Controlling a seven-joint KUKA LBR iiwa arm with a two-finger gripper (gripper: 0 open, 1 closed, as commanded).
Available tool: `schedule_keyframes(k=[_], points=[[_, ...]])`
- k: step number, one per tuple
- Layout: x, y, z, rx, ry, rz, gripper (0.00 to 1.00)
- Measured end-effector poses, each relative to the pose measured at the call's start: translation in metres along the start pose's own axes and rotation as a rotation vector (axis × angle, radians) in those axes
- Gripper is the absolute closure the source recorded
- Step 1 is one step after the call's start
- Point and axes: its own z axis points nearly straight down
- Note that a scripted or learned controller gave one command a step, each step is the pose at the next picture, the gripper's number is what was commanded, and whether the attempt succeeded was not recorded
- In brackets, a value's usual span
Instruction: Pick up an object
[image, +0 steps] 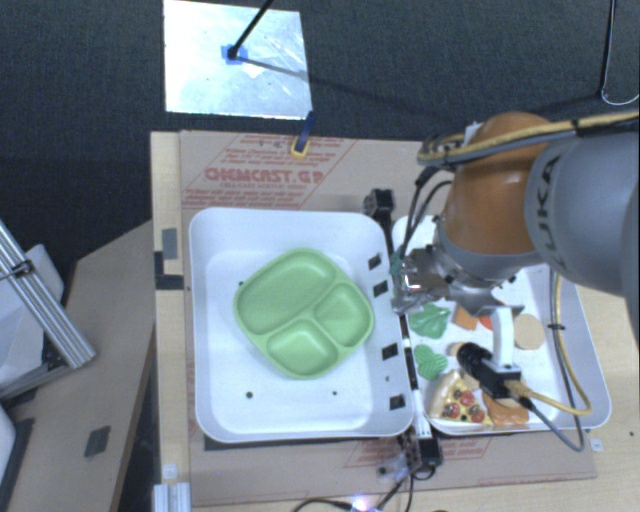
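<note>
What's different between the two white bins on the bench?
The left bin holds one green divided plate, lying tilted, while the right bin holds several small toy foods, among them a pizza slice and green leafy pieces. The left bin is in plain view; the right bin is largely covered by the robot arm reaching over it. Both are shallow, white and set side by side.
</note>
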Motion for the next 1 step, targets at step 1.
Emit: schedule_keyframes(k=[1], points=[[0.0093,0.0052,0.0174,0.003,0.0,-0.003,1.0]])
